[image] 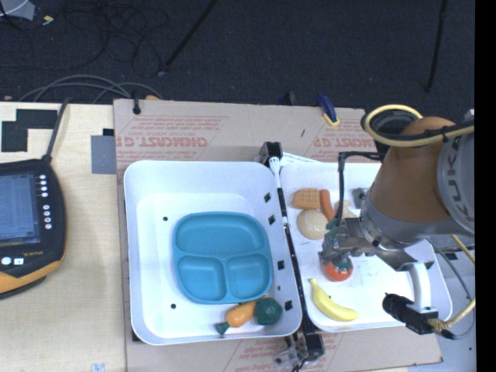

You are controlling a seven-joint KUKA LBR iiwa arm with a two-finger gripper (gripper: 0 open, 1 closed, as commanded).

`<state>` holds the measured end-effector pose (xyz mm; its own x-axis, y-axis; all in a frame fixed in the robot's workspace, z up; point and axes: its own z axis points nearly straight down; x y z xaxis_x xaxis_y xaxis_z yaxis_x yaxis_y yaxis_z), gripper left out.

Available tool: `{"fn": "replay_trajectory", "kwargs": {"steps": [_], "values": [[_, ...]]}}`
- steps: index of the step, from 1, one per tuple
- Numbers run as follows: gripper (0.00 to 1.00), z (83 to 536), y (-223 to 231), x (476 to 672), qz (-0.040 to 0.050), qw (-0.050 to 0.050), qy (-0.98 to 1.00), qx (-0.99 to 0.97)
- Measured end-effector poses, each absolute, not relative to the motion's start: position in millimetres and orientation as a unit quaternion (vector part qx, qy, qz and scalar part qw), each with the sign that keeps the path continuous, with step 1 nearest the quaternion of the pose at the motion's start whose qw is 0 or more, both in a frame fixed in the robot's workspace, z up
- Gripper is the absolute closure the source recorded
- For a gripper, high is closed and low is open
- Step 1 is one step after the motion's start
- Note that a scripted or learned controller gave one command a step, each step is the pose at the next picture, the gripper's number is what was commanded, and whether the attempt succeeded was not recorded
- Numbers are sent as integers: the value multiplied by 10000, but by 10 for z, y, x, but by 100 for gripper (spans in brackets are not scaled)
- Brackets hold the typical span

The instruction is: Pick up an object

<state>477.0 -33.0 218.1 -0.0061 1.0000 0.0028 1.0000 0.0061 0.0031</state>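
Observation:
My gripper (336, 252) hangs low in the right bin (372, 320), directly over a small red tomato-like toy (339, 269) with a green top. Its fingers come down right at the toy's top; I cannot tell whether they touch it. A yellow banana (333, 302) lies just below the toy. Above it sit a beige round bun (313, 224), an orange bread-like piece (306, 198) and a thin orange carrot (327, 204). In the left bin (147, 200), a blue divided plate (222, 256) lies flat, with an orange carrot toy (239, 315) and a dark green ball (268, 311) at its lower edge.
The arm's orange band (415, 180) and grey wrist cover the right part of the right bin. A black divider with clips (280, 239) runs between the bins. A teach pendant (27, 219) lies on the bench at far left. Cardboard (201, 134) underlies both bins.

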Motion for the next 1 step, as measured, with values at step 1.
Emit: {"fn": "replay_trajectory", "kwargs": {"steps": [1], "values": [[100,2963,-27,4767,22,12,7087,7055]]}}
